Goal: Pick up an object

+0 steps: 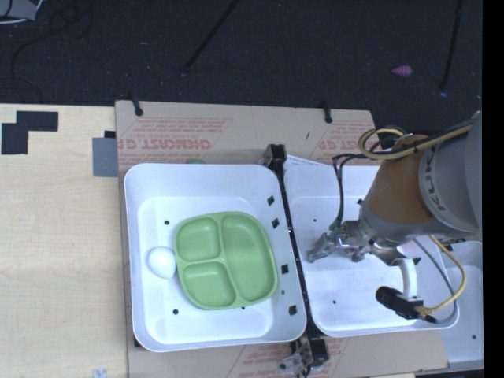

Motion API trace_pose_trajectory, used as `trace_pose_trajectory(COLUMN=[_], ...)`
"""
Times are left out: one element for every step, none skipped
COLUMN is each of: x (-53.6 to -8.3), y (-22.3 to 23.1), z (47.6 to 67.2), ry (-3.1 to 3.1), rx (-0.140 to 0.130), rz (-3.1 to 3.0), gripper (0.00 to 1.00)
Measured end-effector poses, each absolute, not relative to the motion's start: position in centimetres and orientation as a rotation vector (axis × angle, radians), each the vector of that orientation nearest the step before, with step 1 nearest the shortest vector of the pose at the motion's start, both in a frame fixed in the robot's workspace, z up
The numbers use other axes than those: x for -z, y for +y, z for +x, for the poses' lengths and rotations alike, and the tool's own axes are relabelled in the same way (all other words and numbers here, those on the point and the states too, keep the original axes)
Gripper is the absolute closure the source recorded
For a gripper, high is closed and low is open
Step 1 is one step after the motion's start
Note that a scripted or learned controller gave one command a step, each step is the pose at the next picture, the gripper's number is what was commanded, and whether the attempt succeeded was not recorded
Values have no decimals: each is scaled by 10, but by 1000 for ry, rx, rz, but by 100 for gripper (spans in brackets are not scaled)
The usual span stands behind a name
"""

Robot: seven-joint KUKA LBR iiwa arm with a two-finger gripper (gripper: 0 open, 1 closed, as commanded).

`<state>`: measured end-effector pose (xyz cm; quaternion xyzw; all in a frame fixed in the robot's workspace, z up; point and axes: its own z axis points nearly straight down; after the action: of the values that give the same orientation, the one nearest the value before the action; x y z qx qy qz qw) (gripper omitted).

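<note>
Your gripper (321, 249) sits low in the right bin (346, 321), grip state indeterminate; green plate (225, 260) and white egg (161, 261) occupy the left bin (150, 187).

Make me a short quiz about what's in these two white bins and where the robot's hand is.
1. True or false: the green plate lies in the left bin.
2. How many compartments does the plate have?
3. The white ball lies: A) on the plate, B) against the plate's left edge, C) in the right bin.

Key: 1 true. 2 three. 3 B. The hand is over the right bin, away from both things.
</note>
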<state>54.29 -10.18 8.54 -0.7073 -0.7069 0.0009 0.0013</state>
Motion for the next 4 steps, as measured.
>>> trace_pose_trajectory(x=[-98, -144, -206, -208], y=[-103, -113, -109, -110], z=[543, 541, 542, 542], ry=[-2214, -2215, -2223, -2218], rx=[-2, 0, 3, -2], rz=[-2225, -2228, -2222, -2222], gripper=[100, 100, 100, 100])
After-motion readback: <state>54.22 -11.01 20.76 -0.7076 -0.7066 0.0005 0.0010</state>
